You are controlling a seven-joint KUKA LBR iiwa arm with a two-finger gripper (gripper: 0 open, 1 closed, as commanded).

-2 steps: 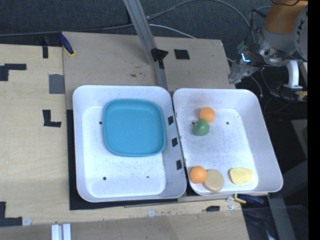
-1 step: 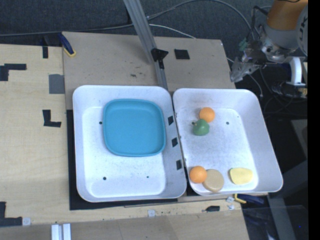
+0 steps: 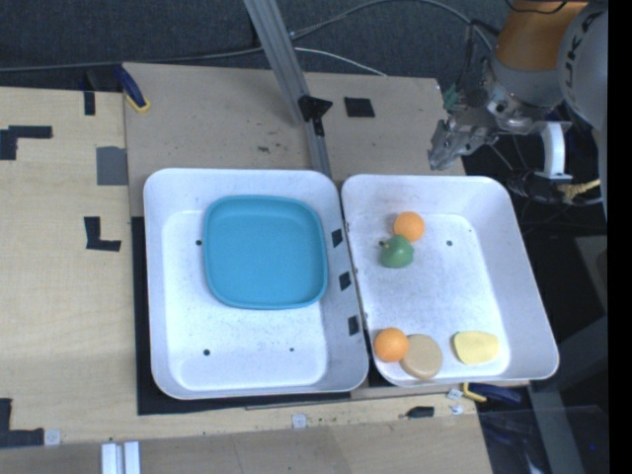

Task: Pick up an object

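Note:
My gripper (image 3: 446, 153) hangs above the far edge of the right bin (image 3: 513, 265), with nothing between its fingers. In that bin an orange ball (image 3: 408, 226) lies beside a green round object (image 3: 397, 253) near the middle. Along the near edge sit another orange ball (image 3: 391, 344), a tan disc (image 3: 423, 355) and a yellow piece (image 3: 476, 347). The gripper is well back from all of them.
The left bin (image 3: 168, 294) holds a blue square plate (image 3: 265, 251). A grey metal post (image 3: 286, 57) slants up from between the bins. Cables trail behind the arm at the top right.

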